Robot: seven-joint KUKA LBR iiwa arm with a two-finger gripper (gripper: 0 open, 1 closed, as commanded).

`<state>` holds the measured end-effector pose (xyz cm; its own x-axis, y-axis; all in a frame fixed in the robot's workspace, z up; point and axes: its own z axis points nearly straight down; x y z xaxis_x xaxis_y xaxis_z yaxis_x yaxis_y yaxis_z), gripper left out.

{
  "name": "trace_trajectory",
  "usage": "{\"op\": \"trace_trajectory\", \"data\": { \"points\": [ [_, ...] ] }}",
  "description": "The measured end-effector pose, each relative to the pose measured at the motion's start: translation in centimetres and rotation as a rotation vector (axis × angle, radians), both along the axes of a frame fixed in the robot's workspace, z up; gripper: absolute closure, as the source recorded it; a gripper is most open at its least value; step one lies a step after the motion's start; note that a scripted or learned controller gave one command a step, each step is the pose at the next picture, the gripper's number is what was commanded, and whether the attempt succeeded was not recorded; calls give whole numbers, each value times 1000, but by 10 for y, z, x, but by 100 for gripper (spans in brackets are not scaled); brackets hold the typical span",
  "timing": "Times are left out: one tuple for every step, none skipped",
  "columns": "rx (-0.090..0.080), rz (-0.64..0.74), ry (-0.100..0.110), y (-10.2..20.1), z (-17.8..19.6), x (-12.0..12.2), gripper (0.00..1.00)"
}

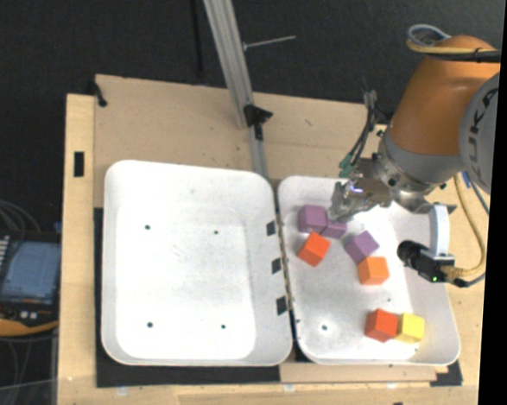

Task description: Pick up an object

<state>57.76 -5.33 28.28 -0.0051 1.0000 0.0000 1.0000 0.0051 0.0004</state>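
Gripper (347,204) above purple block (313,218) in right bin (439,340)

Gripper (347,198) fingertips (state unclear) partly masking a purple block (335,230)

Single fixed camera looking down at slant from above bench (190,124), sitting far enough back to be taking in both white bins whole. Left bin (194,184) lying left of centre, right bin (433,353) lying right of centre. Bench's far edge running across upper part of frame, dark floor showing beyond it and along left side. Arm (438,98) entering from right, looming large in upper right corner, nearer lens than bins. No second view sharing scene.
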Motion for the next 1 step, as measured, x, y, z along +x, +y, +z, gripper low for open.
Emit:
{"op": "trace_trajectory", "data": {
  "points": [
    [1,2,0,51,1,-14,100]
  ]
}}
